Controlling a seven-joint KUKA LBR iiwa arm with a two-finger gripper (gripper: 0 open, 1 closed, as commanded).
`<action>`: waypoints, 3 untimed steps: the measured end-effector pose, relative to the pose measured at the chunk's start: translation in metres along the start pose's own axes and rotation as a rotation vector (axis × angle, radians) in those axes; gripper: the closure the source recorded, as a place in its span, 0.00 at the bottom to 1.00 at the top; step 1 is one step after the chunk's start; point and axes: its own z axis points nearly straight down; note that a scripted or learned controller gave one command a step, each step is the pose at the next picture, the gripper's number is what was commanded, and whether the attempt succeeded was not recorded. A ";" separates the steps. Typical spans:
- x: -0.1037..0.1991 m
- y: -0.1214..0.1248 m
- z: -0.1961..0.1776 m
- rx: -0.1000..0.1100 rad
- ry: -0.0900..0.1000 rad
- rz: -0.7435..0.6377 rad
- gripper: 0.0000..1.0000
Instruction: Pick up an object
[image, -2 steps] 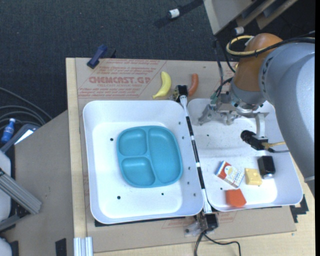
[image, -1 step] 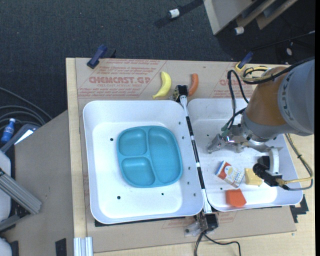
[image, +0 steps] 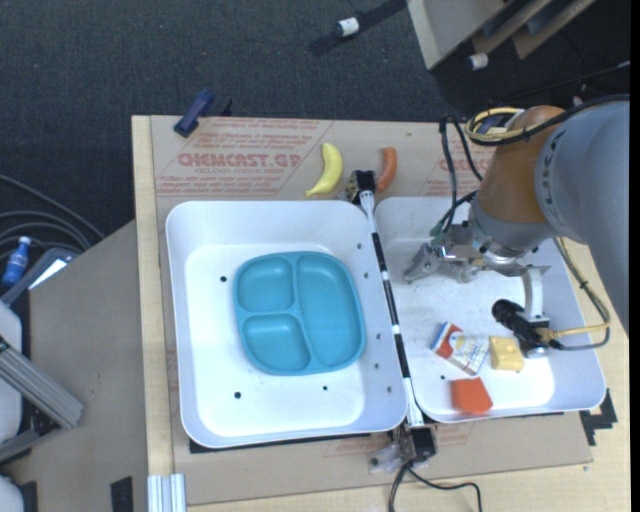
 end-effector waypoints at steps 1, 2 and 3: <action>0.005 0.059 0.000 0.000 -0.001 -0.001 0.00; -0.011 -0.033 0.000 0.003 0.000 0.001 0.00; 0.004 0.026 0.000 0.000 0.000 0.000 0.00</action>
